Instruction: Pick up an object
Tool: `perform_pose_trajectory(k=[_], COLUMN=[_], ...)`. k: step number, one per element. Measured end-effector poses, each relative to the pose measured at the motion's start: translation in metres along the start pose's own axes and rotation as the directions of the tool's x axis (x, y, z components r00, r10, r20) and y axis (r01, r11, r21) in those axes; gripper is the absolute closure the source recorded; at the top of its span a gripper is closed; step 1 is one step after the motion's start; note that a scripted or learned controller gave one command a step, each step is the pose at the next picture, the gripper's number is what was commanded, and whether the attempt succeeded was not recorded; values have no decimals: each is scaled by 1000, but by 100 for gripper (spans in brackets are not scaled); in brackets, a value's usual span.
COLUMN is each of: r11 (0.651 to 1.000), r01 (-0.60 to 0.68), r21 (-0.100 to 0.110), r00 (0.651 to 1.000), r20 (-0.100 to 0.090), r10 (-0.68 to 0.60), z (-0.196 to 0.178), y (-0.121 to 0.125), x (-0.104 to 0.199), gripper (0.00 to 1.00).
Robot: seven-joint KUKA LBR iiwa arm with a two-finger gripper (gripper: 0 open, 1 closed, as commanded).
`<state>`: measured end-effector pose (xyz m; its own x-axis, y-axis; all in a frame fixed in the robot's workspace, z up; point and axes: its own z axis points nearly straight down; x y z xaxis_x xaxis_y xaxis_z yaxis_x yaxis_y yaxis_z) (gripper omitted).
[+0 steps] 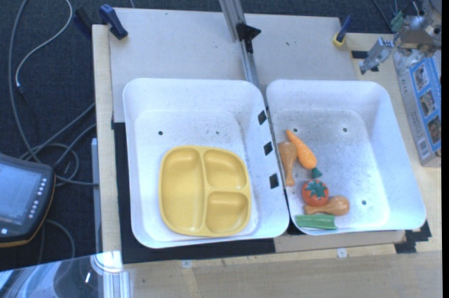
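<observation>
Carrot (300, 149), smooth orange plastic, lay slanted in the right bin (393, 149), tapered tip toward upper left; the gripper (375, 56), seemingly empty, showed unreadable finger spacing.

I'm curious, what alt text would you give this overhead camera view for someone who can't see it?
Two shallow white bins sit side by side on a bench: the left bin holds a yellow divided tray, the right bin a cluster of toy vegetables. The robot's gripper hovers beyond the right bin's far corner.

floor: dark carpet (49, 44) | cables (42, 2) | bench: pale wood (175, 37) | light: even
</observation>
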<state>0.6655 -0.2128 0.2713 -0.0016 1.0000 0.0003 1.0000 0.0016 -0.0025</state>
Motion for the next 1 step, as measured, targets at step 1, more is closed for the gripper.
perform_pose_trajectory(k=[1], r11=[1000], r01=[0], r21=[0], r00=[1000], r20=[0], r10=[0], z=[0], y=[0], x=[0], gripper=[0])
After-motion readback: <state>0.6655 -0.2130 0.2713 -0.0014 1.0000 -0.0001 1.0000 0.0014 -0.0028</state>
